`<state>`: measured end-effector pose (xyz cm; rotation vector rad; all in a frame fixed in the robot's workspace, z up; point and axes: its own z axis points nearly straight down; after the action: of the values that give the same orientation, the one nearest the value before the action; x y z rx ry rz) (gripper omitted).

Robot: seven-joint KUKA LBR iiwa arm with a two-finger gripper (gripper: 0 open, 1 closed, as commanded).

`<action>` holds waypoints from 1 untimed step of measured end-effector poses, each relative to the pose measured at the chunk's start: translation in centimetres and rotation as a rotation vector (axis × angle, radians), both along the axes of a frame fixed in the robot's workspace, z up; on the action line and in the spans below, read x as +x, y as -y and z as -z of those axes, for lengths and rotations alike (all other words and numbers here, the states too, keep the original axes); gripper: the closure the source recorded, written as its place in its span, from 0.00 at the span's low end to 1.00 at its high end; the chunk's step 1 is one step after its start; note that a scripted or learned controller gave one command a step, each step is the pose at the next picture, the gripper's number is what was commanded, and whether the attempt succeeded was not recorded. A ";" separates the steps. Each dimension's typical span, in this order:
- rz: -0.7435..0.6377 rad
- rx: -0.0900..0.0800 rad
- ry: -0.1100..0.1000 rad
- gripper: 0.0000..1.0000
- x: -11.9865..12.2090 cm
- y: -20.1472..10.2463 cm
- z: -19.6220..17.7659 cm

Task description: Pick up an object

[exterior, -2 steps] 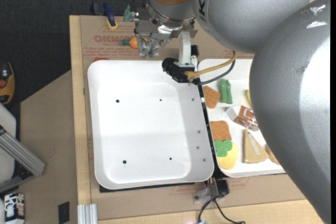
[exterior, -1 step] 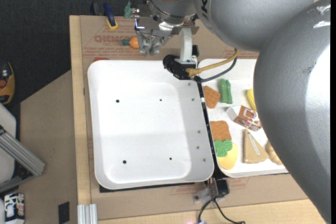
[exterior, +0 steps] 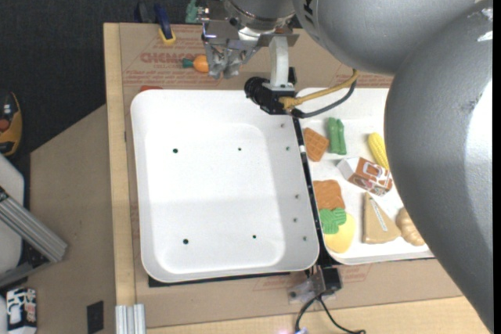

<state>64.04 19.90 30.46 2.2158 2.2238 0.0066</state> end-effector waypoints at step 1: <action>-0.001 0.000 0.002 1.00 0.0 0.0 -1.0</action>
<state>64.07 19.95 31.50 2.2143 2.2236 0.0090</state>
